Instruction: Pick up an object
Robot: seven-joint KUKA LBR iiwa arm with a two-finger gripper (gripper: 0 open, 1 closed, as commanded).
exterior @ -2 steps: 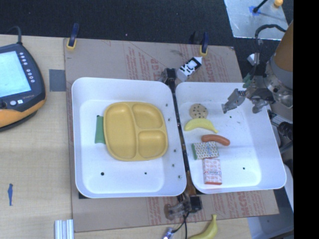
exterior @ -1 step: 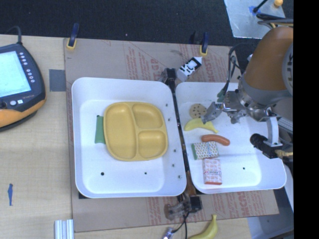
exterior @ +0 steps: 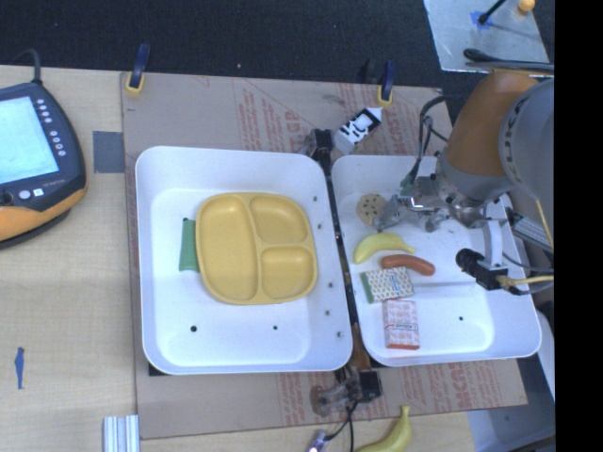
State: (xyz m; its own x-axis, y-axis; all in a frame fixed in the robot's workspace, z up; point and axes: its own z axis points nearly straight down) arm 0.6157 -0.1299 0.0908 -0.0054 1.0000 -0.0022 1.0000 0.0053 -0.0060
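Camera view, fixed above the bench. Two white bins are seen side by side. In the left bin [exterior: 160, 252] a yellow compartment tray [exterior: 256, 248] lies over a green item [exterior: 187, 245] of which only an edge shows. In the right bin [exterior: 513, 337] are grouped a cookie [exterior: 369, 207], a yellow banana [exterior: 382, 245], a red sausage [exterior: 408, 265], a green-edged packet [exterior: 388, 285] and a red-and-white packet [exterior: 400, 324], all near one another in the bin's left half.

The arm is extended over the right bin's upper part, with the gripper [exterior: 400, 207] just beside the cookie and above the banana. Whether it is open or closed cannot be told; nothing is seen held.

No single target is named by the task. The cookie is judged the likeliest, being nearest. It is judged light, stiff and possibly brittle; it should be taken across its rim with gentle force. The banana and sausage are judged light toy pieces, rounded and liable to slip, best taken across the middle. The packets lie flat and are judged hard to pinch.
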